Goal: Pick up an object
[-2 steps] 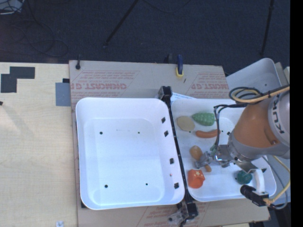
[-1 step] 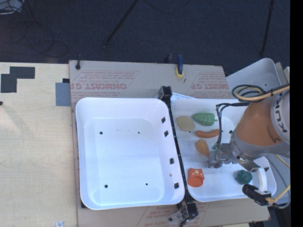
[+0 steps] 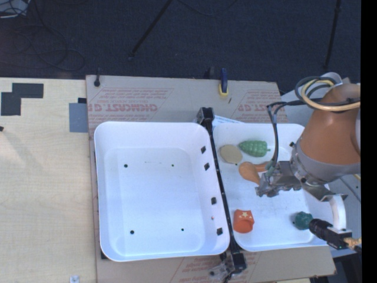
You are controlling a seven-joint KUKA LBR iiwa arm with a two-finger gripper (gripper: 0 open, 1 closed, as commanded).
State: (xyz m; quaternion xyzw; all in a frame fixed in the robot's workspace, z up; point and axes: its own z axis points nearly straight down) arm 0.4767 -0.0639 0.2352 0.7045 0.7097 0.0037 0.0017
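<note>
Camera view: tool [image 3: 270, 184] low in right bin [image 3: 283, 239], touching orange piece [image 3: 251, 171]; grip state impossible to tell. Beside it: tan disc [image 3: 231, 154], green lump [image 3: 254, 148]. Nearer front edge: red block [image 3: 243, 221], teal object [image 3: 303, 220]. Left bin [image 3: 112, 135] wide open. Cardboard [image 3: 135, 102] lettering unreadable.

- The tabletop [image 3: 41, 205] is pale wood-grain, lit brightly from above.
- A brown cardboard sheet [image 3: 147, 99] with red printed lettering lies on it, under the two bins.
- Dark grey rectangular patches [image 3: 22, 96] mark the pale surface at the left.
- A blue and yellow clamp [image 3: 224, 82] grips the cardboard's far edge.
- Beyond the far edge, the floor [image 3: 247, 28] is dark, crossed by thin black cables [image 3: 35, 16] and slanting rods.
</note>
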